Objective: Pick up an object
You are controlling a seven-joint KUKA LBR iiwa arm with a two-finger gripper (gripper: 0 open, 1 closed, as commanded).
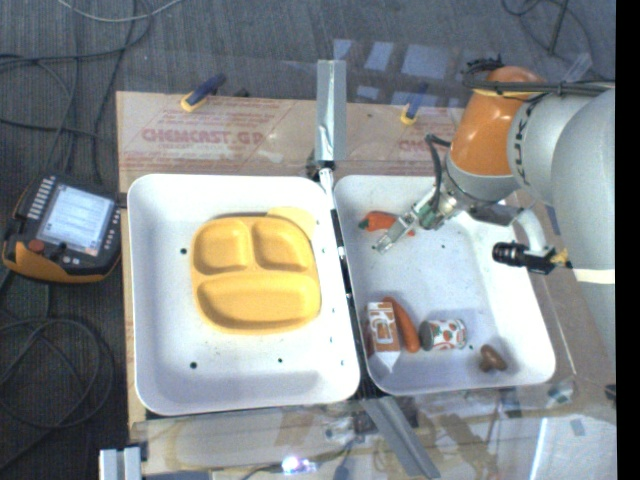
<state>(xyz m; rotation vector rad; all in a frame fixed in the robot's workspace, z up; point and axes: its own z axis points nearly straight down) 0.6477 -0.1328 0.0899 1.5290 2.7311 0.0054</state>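
My gripper (pixel 392 235) hangs over the upper left part of the right bin (pixel 500 288), pointing down and to the left. A small orange-red object (pixel 377 220) lies just up and left of its tip, close to the bin's back wall; contact between them cannot be made out. Along the bin's front lie a red and white can (pixel 380 325), an orange carrot-like piece (pixel 405 328), a small patterned round object (pixel 444 334) and a brown lump (pixel 490 358).
The left bin (pixel 160 298) holds a yellow compartment tray (pixel 257 272). A black stub (pixel 520 255) sticks out from the arm over the right bin's right side. A teach pendant (pixel 65 226) lies left of the bench.
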